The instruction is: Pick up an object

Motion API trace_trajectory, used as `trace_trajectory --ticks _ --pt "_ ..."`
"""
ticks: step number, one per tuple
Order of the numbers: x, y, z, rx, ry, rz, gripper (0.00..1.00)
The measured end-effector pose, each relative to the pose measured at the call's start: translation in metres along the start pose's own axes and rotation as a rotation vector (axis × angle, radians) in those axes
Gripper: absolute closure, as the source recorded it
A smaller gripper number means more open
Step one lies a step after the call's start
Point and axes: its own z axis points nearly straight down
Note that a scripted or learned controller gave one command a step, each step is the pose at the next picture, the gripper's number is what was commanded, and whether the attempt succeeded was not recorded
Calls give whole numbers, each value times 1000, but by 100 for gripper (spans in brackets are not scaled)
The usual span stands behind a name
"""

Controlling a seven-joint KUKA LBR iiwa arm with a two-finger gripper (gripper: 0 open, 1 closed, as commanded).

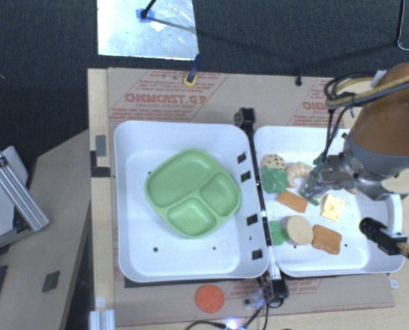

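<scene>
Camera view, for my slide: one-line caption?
Gripper lowered among toy foods in right bin; green tray in left bin.

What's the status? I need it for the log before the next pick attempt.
Pincer low in right bin, among toy foods. Nothing seen held. Cheese slice and orange piece close by.

Even, fairly bright light falls from above. The two white bins (132, 205) look nearly washed out, with soft faint shadows. A foil sheet (148, 20) at the far side glares. The whole view is slightly soft and grainy.
</scene>
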Motion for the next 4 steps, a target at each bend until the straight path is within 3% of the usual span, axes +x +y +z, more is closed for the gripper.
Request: trace_trajectory --ticks 1,3,4 --pt "18 13 14 0 -2 3 100" --pt "18 13 14 0 -2 5 100" --pt "16 10 -6 -2 -2 4 100"
